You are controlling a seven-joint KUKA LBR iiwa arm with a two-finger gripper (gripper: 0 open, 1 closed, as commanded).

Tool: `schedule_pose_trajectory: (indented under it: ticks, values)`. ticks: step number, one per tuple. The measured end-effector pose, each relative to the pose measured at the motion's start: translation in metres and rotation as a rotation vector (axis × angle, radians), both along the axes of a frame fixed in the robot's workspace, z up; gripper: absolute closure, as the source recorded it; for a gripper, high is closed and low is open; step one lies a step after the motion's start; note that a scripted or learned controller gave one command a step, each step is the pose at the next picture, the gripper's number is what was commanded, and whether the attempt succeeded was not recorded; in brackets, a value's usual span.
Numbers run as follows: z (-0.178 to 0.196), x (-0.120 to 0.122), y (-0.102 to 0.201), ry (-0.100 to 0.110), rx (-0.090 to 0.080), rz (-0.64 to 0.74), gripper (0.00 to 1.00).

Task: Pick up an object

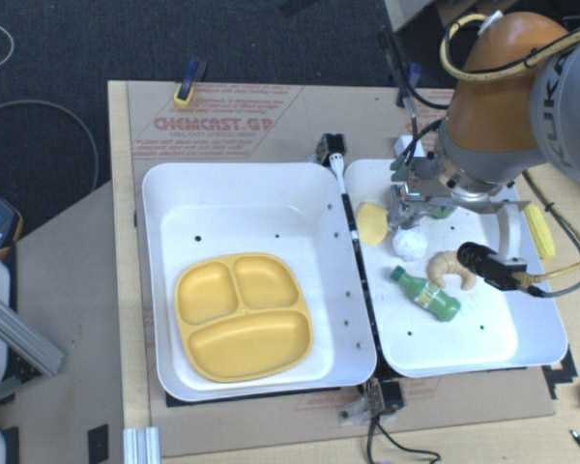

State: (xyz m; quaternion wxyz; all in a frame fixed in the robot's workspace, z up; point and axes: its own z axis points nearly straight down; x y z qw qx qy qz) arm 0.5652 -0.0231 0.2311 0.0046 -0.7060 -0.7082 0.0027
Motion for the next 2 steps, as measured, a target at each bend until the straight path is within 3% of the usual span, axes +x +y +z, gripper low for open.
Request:
schedule_pose_trajectory:
  ticks: [1,2]
  values:
    - [-0.006,-0.033,0.074,-0.004,0.0,0.003,1.0]
    - [0.136,-0.052,0.067,-0.027,0.0,-0.001,1.0]
